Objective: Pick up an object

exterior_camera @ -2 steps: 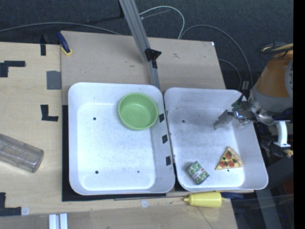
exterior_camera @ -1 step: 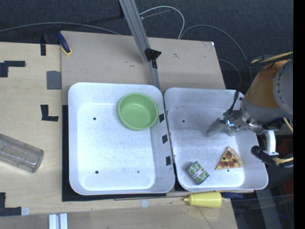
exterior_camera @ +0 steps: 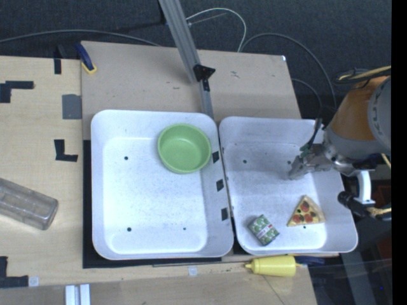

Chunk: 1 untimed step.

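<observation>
In the right bin (exterior_camera: 267, 135) lie a pizza-slice toy (exterior_camera: 306, 212) near the front right and a small green packet (exterior_camera: 263, 229) near the front middle. A green bowl (exterior_camera: 184, 148) sits at the back right of the left bin (exterior_camera: 114, 234). My gripper (exterior_camera: 299, 169) hangs low over the right bin's right-middle part, just behind the pizza slice and apart from it. I see nothing held at its tip.
A yellow bottle (exterior_camera: 275, 266) lies on the bench just in front of the right bin. A clear plastic container (exterior_camera: 25, 203) rests on the bench at far left. A grey pole (exterior_camera: 181, 30) slants over the back, ending near the bins' divide.
</observation>
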Each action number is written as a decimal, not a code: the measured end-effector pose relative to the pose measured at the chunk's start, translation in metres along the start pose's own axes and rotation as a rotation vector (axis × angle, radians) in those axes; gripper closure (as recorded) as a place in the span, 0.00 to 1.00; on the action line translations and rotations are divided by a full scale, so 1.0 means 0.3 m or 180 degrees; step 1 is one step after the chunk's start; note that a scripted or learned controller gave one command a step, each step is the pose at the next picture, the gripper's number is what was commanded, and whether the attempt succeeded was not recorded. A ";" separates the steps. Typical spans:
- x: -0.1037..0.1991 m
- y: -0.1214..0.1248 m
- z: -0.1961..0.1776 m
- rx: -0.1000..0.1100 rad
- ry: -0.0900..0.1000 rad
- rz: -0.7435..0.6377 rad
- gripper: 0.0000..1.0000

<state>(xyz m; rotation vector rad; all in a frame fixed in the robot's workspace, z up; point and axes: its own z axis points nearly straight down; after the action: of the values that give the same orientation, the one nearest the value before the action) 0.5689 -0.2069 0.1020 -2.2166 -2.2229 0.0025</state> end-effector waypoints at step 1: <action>0.017 0.027 -0.198 -0.0025 -0.0007 0.0001 1.00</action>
<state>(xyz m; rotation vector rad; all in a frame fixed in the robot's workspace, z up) 0.5773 -0.2018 0.1613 -2.2220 -2.2275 -0.0037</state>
